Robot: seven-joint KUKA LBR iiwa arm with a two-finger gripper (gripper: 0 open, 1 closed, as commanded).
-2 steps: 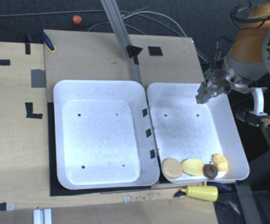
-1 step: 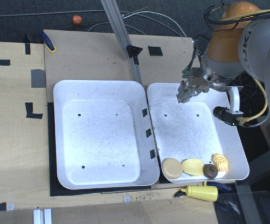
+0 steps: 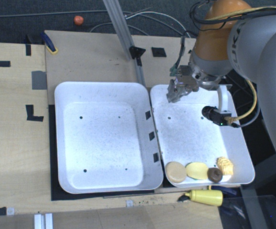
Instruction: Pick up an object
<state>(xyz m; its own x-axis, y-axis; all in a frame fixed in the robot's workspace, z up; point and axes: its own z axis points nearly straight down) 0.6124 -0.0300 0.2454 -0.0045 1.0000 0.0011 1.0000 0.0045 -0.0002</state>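
Right, we look down on two white bins side by side, and the gripper (image 3: pixel 176 93) hangs at the upper edge of the right bin (image 3: pixel 190 137), just right of centre frame, under the arm's orange band (image 3: pixel 214 42). Whether it is released or clenched on anything we cannot tell from this angle; nothing shows under it but bare white floor.

So where are the candidates? All down at the bin's lower edge, lower right of the frame. We have a tan disc (image 3: pixel 176 172), a yellow piece (image 3: pixel 196 170) touching it on the right, then a small dark round thing (image 3: pixel 215 175), and a pale yellow block (image 3: pixel 225 165) just above that. They sit packed in a row against the bin's near wall, well apart from the gripper. The left bin (image 3: pixel 102 137) shows only speckled floor.

Outside the bins, a yellow tool (image 3: pixel 205 196) lies on the bench below the right bin, and a small orange ball (image 3: pixel 78 19) sits far off in the upper left.

By our reading, we are in the approach, with no pick yet made. The next move calls for a long travel down the frame toward that cluster, then a descent onto one piece. Crowding is the catch: the pieces touch one another and hug the wall, so the fingers need room on both sides. The tan disc at the left end looks the most open target, with bare floor on its left.
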